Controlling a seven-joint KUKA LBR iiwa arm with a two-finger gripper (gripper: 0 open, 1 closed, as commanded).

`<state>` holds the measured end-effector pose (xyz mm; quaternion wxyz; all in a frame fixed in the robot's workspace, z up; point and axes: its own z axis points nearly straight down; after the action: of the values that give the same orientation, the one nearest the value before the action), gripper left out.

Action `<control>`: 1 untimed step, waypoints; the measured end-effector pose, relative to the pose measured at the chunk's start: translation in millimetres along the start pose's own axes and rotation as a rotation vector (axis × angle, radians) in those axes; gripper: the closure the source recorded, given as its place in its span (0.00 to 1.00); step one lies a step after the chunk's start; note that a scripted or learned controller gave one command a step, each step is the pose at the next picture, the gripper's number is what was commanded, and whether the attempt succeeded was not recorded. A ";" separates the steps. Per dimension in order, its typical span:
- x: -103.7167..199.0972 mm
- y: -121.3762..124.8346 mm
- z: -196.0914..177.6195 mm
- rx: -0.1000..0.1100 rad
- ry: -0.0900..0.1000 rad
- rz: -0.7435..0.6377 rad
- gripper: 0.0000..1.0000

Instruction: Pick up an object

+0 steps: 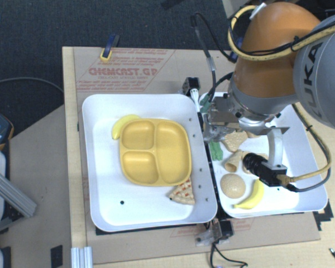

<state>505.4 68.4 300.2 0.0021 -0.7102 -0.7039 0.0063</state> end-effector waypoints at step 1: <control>-11.6 -22.5 -107.3 -0.025 0.008 -0.009 1.00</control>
<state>484.1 57.7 407.8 -0.0038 -0.7072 -0.7070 -0.0052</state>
